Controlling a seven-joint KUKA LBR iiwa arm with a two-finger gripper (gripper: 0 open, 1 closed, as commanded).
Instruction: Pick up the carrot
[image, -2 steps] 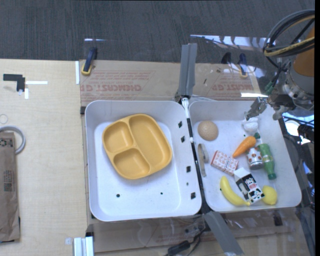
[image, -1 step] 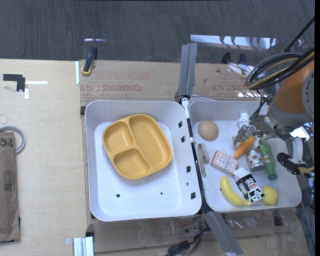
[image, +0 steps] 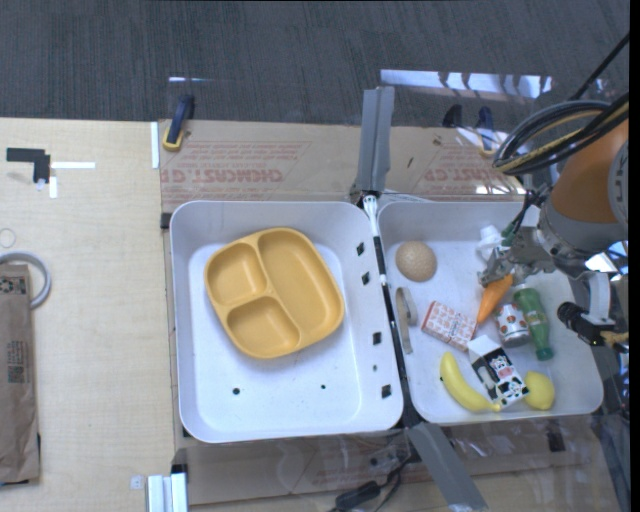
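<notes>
The carrot (image: 491, 300) is orange and tapered, in the right bin (image: 430, 400), slanting with its tip pointing down-left. Its thick upper end sits between the fingers of my gripper (image: 500, 270), which reaches in from the right and is shut on it. The gripper body hides the very top of the carrot. I cannot tell whether the tip still rests on the bin floor.
Close around the carrot are a small can (image: 512, 326), a green bottle (image: 533, 320) and a pink box (image: 448, 324). A tan ball (image: 416, 261), banana (image: 460, 385), small carton (image: 498, 371) and lemon (image: 541, 392) share the bin. A yellow divided plate (image: 274, 291) lies in the left bin (image: 200, 400).
</notes>
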